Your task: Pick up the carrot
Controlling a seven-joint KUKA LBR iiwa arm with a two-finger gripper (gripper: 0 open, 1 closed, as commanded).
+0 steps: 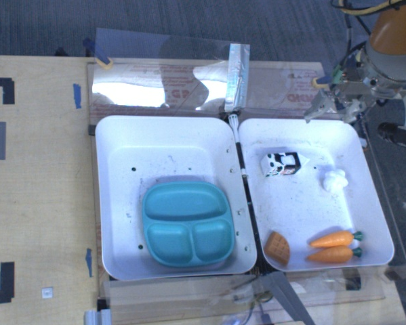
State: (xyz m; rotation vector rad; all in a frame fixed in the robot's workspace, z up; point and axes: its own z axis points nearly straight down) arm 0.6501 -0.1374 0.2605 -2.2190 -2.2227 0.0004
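Note:
Two orange carrots with green tops lie side by side in the right bin's near right corner, one just behind the other. My gripper hovers above the far right edge of the right bin, well away from the carrots. Above it, the arm's orange band shows at the top right. Nothing is visible in the gripper.
The right bin also holds a black-and-white toy, a small white lump and a brown waffle-like piece near the front. A teal divided plate lies in the left bin. Clear plastic sheeting stands behind the bins.

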